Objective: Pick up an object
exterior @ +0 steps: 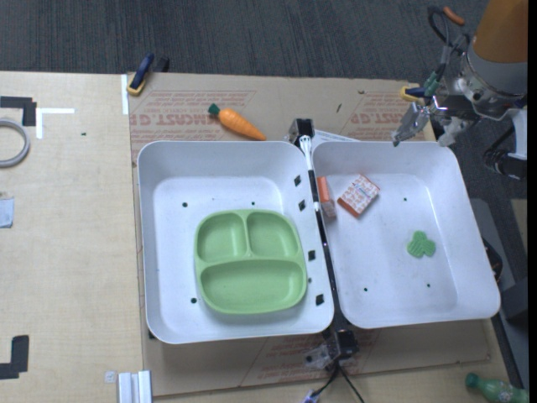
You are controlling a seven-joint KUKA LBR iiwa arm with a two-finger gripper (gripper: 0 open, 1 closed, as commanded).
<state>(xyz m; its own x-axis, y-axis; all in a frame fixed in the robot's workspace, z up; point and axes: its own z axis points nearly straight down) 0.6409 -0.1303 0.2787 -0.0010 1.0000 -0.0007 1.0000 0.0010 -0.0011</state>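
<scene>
The right bin holds a small orange-and-white box, a thin orange-brown piece against its left wall, and a small green toy. My gripper hangs above the bin's far rim, up and to the right of the box. Its fingers are spread open and nothing sits between them. In the left bin lies a green divided plate.
An orange toy carrot lies on the cardboard behind the left bin. A blue clip sits at the cardboard's far left corner. A green bottle lies at the lower right, outside the bins.
</scene>
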